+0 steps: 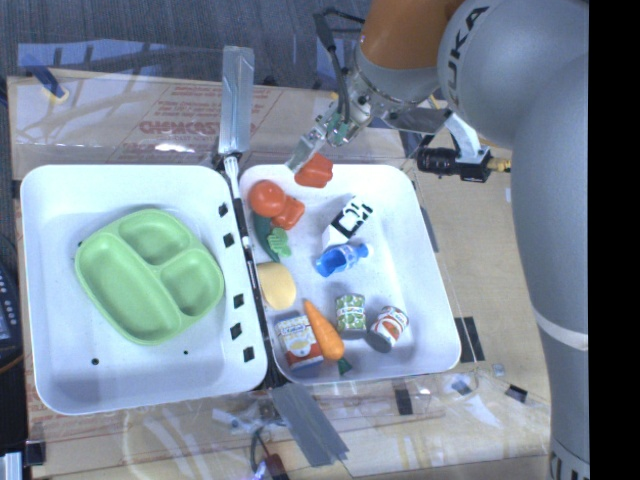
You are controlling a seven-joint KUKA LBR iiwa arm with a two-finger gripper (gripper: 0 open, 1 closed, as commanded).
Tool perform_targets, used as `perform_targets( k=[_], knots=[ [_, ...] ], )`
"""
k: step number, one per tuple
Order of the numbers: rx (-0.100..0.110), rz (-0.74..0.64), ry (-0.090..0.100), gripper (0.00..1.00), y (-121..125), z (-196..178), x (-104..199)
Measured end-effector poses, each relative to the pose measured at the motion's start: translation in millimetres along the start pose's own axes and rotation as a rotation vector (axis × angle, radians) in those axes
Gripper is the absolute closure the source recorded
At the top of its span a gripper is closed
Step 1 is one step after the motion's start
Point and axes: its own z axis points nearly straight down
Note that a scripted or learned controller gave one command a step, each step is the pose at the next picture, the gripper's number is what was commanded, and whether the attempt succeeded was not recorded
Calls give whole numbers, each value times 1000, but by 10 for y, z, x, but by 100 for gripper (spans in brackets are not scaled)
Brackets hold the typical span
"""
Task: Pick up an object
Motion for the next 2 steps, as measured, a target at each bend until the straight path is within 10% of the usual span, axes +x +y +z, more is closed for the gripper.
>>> perform_targets(
  k=[1,2],
  knots=[
    [5,-17,5,100,346,275,472],
    [4,-17,5,0,346,272,470]
  ],
)
